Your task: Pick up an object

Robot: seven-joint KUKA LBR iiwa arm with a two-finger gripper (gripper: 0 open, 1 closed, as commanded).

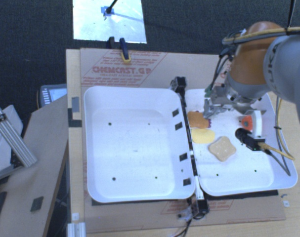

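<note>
Whether it is wide or narrow cannot be told, but the gripper point(209, 111) hangs low in the right bin point(268, 181), just above an orange piece point(198, 120) that touches a yellow piece point(203, 136), with a tan toast-shaped piece point(222, 148) beside, while the left bin point(135, 147) adjoins on the counter point(75, 73).

Two bins sit side by side on a board point(140, 65) that covers the bench, the left bin point(135, 147) touching the right bin point(248, 177) along a shared edge. In the right bin, near that edge, three flat pieces lie in a line: a round piece point(198, 119) farthest back, an oval piece point(203, 136) just in front, and a toast-shaped piece point(222, 148) nearest, to their right. The gripper point(209, 110) hangs at the round piece's right edge
</note>
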